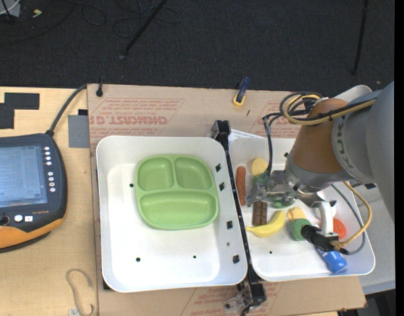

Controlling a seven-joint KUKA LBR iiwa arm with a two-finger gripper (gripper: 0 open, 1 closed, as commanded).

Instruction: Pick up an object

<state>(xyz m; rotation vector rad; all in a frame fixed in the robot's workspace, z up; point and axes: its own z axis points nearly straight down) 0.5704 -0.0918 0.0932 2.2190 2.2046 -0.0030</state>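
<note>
gripper (271, 191) sits low in the right bin (360, 265), centre-right of the frame, over a clutter of small toy food. the state of its fingers is something i cannot tell, the wrist hides them. right under it: brown bar (259, 211), red sausage (241, 182) at the bin's left wall, banana (269, 224) just below the bar, a yellow piece (259, 166) above. green-ended piece (298, 229) and a blue piece (334, 262) lie lower right. probably light hollow plastic, stiff, smooth, so slippery. the bar looks the nearest pick; best pinched across its narrow width, mid-length. the banana's curve could roll out. left bin (122, 268) has a green divided plate (176, 191).
</note>
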